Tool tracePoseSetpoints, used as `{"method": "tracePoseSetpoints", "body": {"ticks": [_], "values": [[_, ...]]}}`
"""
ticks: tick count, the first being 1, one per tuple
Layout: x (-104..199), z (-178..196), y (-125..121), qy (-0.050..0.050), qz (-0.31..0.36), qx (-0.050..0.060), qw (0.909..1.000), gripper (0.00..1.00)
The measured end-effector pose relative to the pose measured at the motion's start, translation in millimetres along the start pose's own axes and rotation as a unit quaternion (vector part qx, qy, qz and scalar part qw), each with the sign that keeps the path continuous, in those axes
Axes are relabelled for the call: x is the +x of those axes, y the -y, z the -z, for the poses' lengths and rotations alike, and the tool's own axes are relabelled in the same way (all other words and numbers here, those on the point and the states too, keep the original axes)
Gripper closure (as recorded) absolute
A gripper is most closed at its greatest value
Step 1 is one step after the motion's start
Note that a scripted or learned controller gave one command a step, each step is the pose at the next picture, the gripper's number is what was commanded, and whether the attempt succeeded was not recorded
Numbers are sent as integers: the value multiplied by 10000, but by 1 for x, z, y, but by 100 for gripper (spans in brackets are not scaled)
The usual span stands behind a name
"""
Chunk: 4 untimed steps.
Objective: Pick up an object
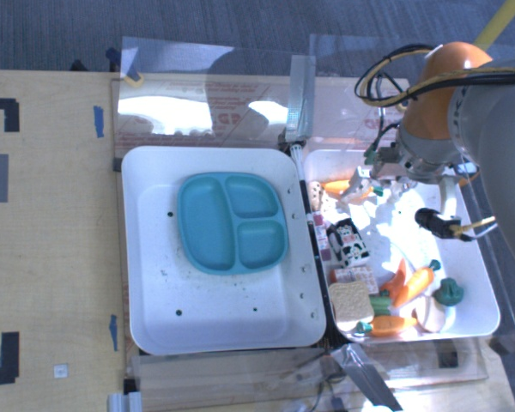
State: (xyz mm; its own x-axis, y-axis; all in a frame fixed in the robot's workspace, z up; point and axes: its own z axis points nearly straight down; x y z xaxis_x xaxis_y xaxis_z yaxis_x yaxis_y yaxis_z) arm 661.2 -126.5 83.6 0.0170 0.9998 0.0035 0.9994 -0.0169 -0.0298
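My gripper is low over the far part of the right bin, under the orange-banded wrist. Just to its left lies an orange carrot-like piece; whether the gripper touches it is lost in the glare. Near the bin's front lie a beige square sponge-like block, two orange carrots, a teal round piece and a pale pink-white piece. A small black-and-white item and a pinkish card rest by the left wall.
The left bin holds a teal divided plate near its middle. A clear plastic sheet stands behind both bins. The divider wall between the bins runs close to the objects on the right bin's left side.
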Motion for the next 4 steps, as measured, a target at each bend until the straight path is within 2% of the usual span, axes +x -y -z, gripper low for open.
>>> {"method": "tracePoseSetpoints", "body": {"ticks": [1,2,3,4], "values": [[-2,8,3,10,-6,52,10000,100],[30,3,2,26,-718,-7,9974,100],[33,4,-1,13,-704,-70,9975,0],[26,2,22,15,-159,-156,9998,0]]}}
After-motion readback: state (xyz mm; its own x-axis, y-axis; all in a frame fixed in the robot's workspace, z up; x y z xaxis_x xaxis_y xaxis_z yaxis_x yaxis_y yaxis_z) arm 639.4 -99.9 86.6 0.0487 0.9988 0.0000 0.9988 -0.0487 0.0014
